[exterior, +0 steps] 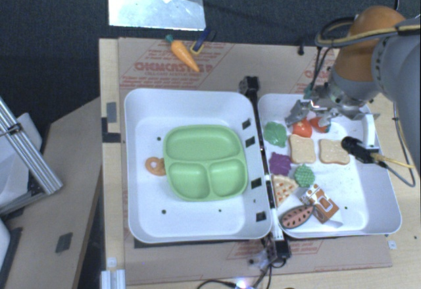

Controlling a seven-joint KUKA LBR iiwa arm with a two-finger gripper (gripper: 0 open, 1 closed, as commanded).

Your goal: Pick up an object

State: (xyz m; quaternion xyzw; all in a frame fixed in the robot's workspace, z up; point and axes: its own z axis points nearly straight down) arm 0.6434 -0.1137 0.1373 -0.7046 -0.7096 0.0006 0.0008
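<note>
Grey metal gripper (309,110), entered low over the right bin (381,215), just above a red tomato piece (302,128); grip state could not be told. Beside it: green leaf (275,133), two bread slices (302,148). Left bin (138,169) held a green divided plate (204,162). Advice: descend squarely over the tomato, clear of the bread.

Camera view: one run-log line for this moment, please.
arm: over right bin | gripper: above red toy | grasp: none seen | green tray: left bin
</note>
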